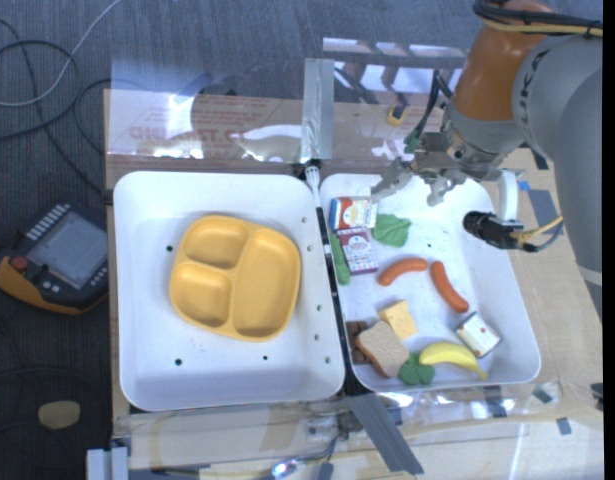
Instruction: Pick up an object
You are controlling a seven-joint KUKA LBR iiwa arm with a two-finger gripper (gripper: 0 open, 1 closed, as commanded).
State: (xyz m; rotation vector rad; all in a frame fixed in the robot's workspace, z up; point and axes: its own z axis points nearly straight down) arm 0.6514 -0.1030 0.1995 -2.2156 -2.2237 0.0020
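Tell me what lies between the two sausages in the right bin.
Nothing: in the camera view, bare white bin floor separates the left sausage from the right sausage.

Tray [235,275] in left bin [137,368]; food perhaps right.

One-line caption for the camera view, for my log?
Gripper hovers over right bin of toy food; yellow tray in left bin.

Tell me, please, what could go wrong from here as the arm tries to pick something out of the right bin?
The gripper hangs over the far end of the right bin, close to its wall, so a descent there could strike the rim. The two small cartons lie touching each other beside the green leaf; a grasp might catch two things or push them apart. The bread, cheese and banana are crowded together, leaving little room for the fingers.
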